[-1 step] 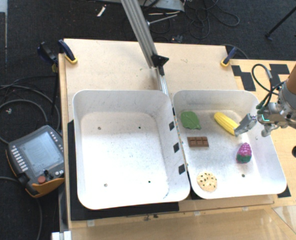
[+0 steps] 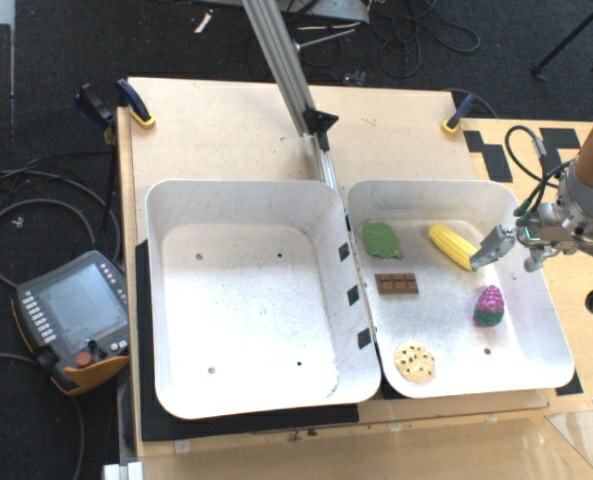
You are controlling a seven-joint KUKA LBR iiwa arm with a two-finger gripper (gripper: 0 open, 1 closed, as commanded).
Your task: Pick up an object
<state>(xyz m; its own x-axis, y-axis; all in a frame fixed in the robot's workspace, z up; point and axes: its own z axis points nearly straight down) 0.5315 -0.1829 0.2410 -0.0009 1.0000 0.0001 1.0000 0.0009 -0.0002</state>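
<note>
The right bin [image 2: 536,353] holds several small objects: a green leaf-shaped piece [image 2: 381,239], a yellow corn cob [image 2: 452,245], a brown chocolate bar [image 2: 397,285], a purple grape bunch with a green base [image 2: 489,305] and a speckled cookie [image 2: 414,362]. My gripper [image 2: 513,253] hangs over the bin's right side, just right of the corn and above the grapes. It is open, its two fingers spread apart with nothing between them. The left fingertip [image 2: 488,248] lies close to the corn's right end.
The left bin [image 2: 166,268] stands beside the right one, with a shared ridge between them. A slanted metal bar [image 2: 286,63] runs from the top down to the bins' back edge. A teach pendant [image 2: 74,313] lies left of the bench.
</note>
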